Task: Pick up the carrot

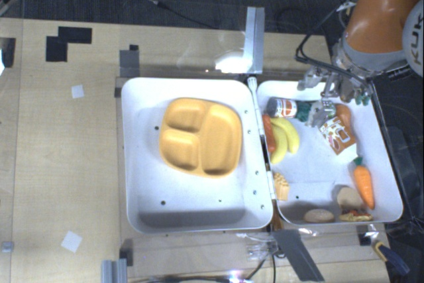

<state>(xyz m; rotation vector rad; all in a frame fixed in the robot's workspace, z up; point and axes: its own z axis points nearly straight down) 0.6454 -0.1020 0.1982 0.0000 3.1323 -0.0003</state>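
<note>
camera view — carrot (363, 185) lengthwise near-to-far, green top farthest

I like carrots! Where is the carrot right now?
The carrot lies in the right bin, near its right wall toward the front corner, below a brown packet and just above a pale round food item.

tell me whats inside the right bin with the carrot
The right bin holds the carrot by its right wall, bananas, a small jar, a printed packet and small food pieces along the front. The gripper covers what lies beneath it.
</note>
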